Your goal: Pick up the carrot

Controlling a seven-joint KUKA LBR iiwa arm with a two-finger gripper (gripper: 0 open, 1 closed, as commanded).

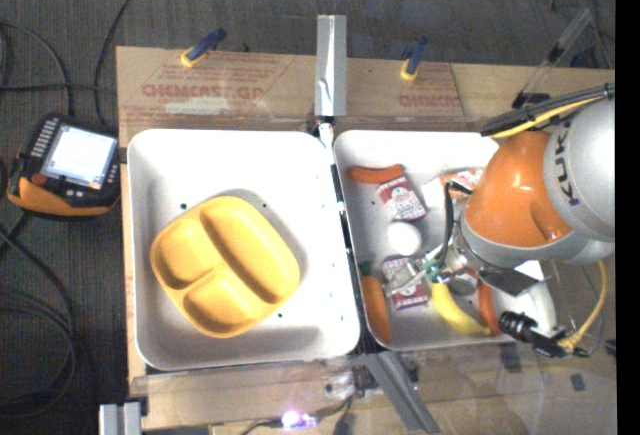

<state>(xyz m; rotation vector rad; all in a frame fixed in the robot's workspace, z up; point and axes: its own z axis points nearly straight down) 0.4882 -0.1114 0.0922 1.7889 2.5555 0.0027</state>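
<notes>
Orange and unlifted, the carrot [375, 308] lies along the right bin's [420, 145] near-left wall, so your pick remains undone, and whether the gripper [432, 271] grips anything you cannot tell.

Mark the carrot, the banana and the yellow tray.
carrot [375, 308]: camera view, middle of its orange body, at the right bin's left wall.
banana [455, 311]: camera view, middle of its curve, near the arm's wrist.
yellow tray [226, 265]: camera view, central divider ridge, left bin.
</notes>
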